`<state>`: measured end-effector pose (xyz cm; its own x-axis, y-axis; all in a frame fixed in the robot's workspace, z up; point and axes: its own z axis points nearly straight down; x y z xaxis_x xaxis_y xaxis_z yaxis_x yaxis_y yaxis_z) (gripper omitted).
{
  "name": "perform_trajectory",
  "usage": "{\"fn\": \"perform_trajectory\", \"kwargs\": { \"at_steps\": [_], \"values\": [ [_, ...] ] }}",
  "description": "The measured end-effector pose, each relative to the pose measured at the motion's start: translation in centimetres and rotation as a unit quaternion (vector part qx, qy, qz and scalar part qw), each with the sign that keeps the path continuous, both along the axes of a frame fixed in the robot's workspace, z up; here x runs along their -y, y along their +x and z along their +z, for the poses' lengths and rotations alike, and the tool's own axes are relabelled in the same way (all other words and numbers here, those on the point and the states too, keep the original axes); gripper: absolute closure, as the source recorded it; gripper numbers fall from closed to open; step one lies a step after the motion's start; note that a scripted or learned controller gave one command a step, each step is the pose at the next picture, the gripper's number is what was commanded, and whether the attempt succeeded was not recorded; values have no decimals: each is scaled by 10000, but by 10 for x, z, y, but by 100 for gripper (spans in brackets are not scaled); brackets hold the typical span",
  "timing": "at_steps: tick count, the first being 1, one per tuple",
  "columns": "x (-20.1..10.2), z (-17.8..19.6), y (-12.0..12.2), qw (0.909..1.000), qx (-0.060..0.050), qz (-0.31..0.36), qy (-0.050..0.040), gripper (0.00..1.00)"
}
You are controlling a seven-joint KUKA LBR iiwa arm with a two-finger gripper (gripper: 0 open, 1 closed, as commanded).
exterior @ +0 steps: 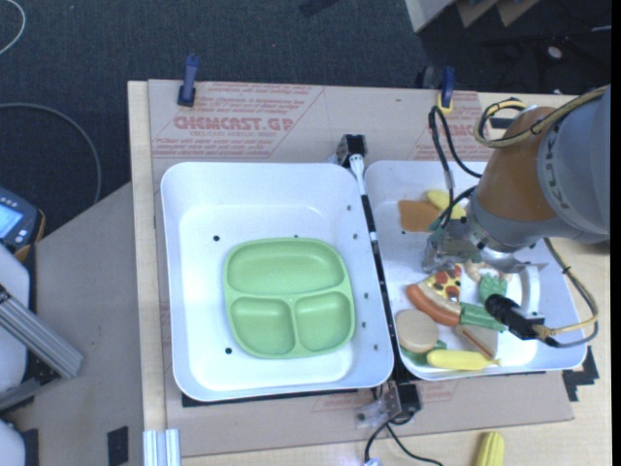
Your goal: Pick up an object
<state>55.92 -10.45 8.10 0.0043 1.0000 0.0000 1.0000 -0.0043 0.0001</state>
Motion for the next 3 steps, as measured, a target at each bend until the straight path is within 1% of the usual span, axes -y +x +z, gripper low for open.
{"fn": "perform_trajectory", "kwargs": {
  "at_steps": [1, 2, 3],
  "values": [
    [-2, 15, 1, 10000, 32, 16, -9, 100],
    [-2, 25, 1, 10000, 41, 11, -12, 100],
    [-31, 220, -8, 9999, 96, 44, -7, 100]
  ]
}}
